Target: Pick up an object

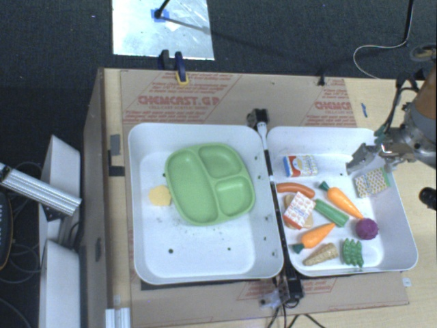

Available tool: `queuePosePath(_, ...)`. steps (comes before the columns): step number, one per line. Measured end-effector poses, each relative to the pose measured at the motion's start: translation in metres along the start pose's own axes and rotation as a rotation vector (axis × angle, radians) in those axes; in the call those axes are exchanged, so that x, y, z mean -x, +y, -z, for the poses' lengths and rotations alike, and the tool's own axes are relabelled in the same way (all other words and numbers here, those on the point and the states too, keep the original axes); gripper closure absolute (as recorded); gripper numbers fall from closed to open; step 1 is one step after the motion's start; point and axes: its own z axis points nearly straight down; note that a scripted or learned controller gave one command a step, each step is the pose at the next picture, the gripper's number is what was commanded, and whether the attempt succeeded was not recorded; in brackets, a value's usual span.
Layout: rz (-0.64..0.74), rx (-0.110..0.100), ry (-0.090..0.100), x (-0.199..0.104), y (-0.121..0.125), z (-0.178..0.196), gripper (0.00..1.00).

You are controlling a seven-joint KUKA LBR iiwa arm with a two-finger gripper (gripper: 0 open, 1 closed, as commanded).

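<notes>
A cardboard-covered bench [205, 94] carries two white bins. Over the right bin's [403, 251] far right corner, the gripper [363, 159] hovers above a waffle [373, 181]; its grip cannot be told.

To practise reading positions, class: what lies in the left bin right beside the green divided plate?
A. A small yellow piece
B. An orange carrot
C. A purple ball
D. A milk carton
A: the small yellow piece lies at the green divided plate's left edge in the left bin.
</notes>
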Motion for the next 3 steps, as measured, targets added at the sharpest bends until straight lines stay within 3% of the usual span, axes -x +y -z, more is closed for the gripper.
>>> queuePosePath(1,-0.003,-0.004,0.001,0.028,-0.060,-0.133,0.00)
queuePosePath(2,0.002,0.000,0.002,-0.025,0.012,-0.165,0.00)
queuePosePath(3,0.001,0.002,0.000,-0.023,0.012,-0.154,1.00)
